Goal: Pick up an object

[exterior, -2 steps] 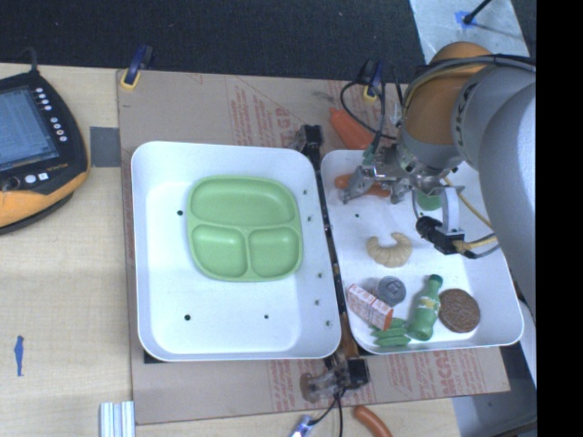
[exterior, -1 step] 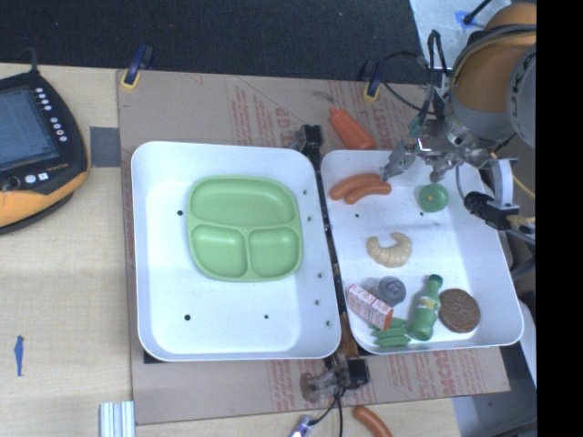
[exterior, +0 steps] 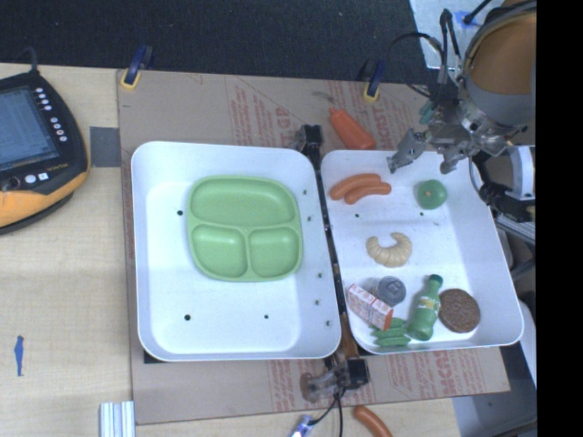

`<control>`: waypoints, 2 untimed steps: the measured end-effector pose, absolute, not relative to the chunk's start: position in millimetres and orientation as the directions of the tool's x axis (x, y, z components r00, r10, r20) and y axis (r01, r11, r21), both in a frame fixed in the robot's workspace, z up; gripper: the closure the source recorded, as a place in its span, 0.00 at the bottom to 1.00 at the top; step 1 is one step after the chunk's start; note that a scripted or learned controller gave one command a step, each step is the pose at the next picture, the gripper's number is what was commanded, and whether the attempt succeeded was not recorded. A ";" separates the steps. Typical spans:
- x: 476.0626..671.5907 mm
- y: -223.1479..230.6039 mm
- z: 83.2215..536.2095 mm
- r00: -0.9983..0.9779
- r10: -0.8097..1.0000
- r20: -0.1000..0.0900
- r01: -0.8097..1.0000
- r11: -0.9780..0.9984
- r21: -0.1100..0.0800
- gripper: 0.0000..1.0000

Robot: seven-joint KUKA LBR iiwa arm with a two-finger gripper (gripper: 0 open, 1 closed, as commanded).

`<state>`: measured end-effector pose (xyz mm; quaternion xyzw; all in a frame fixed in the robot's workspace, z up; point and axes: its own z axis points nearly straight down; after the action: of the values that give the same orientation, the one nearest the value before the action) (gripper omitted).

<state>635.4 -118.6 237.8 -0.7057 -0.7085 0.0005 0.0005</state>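
two spread fingers mark your gripper (exterior: 427,158) as released, holding nothing; the green ball (exterior: 431,194) sits just below it, nearest.

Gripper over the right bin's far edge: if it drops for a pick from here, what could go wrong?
1. The gripper hangs open over the right bin's far rim, so a straight descent may strike the rim rather than an object.
2. The green ball, nearest to it, is round and could roll away from closing fingers.
3. The green bottle, small carton, grey cap and brown disc crowd the near corner, so a grasp there may jostle neighbours.
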 end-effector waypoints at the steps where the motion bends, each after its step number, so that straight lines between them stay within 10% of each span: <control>1: 651.4 -178.0 148.8 -0.003 1.000 -0.001 1.000 0.003 -0.005 0.00; 2: 655.6 -212.0 91.3 -0.003 1.000 0.000 1.000 0.003 -0.006 0.00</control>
<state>655.6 -212.0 91.3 -0.7059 -0.7083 0.0019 0.0022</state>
